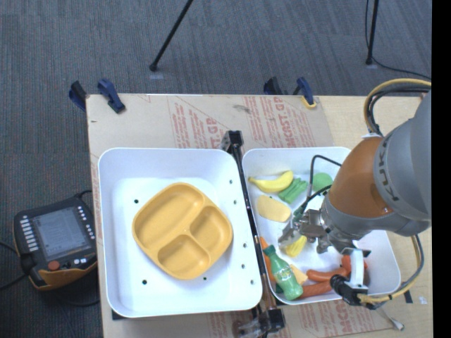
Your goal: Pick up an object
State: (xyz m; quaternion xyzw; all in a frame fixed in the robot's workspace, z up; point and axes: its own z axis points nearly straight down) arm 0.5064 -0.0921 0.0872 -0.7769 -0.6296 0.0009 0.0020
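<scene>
- The pincer [296,239] hangs low in the right bin [350,155], over a small yellow object [297,246]; whether it grips it, I cannot tell.
- A banana [273,182] lies near the bin's far-left corner.
- A yellow divided plate [182,229] sits in the left bin [120,189].

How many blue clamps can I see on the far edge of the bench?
4. Two blue clamps sit at the far left corner, and two more further right along that edge. More may be hidden elsewhere.
</scene>
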